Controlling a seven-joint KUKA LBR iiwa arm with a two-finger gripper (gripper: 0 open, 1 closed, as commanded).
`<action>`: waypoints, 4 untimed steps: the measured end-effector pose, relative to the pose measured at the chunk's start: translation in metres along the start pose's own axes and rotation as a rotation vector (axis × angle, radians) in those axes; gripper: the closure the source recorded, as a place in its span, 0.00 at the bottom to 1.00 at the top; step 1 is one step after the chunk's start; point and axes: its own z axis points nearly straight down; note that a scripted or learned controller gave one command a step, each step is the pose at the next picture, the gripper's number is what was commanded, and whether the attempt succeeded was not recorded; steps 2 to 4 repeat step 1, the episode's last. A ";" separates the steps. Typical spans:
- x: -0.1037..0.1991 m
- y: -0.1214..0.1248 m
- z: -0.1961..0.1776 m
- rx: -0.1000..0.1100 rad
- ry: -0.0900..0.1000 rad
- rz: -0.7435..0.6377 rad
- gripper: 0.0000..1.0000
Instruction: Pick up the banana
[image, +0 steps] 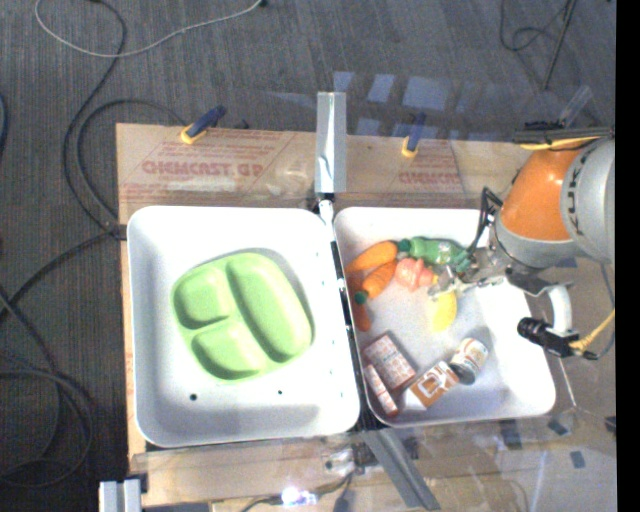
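- The banana (443, 311) lies in the right bin (520, 400), toward its far half, a short yellow piece just right of the pink toy (412, 273) and the two carrots (372, 268).
- The hand (462, 280) sits over the banana's far end, at the tip of the grey arm with its orange band (535, 205); from this slanted view I cannot tell whether it is spread or pressed together, nor whether anything is between its tips.
- Crowding is the main risk: the green bottle (432, 248) and the pink toy are just beside the hand, so a descent slightly off to the left could nudge or catch one of them instead.
- The hand appears to meet the banana near one end and not at its middle (a judgement from the angle), so a lift could let the fruit swing or slip free.
- The curved, smooth skin may roll under a closing grip and skid toward the can (470, 357) and the small cartons (392, 365) on the near side.
- The left bin (160, 400) with the green divided tray (243, 314) is well apart and unlikely to interfere.
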 end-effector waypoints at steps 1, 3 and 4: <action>0.012 0.066 -0.093 0.012 0.005 0.012 1.00; 0.012 0.066 -0.093 0.012 0.005 0.012 1.00; 0.012 0.066 -0.093 0.012 0.005 0.012 1.00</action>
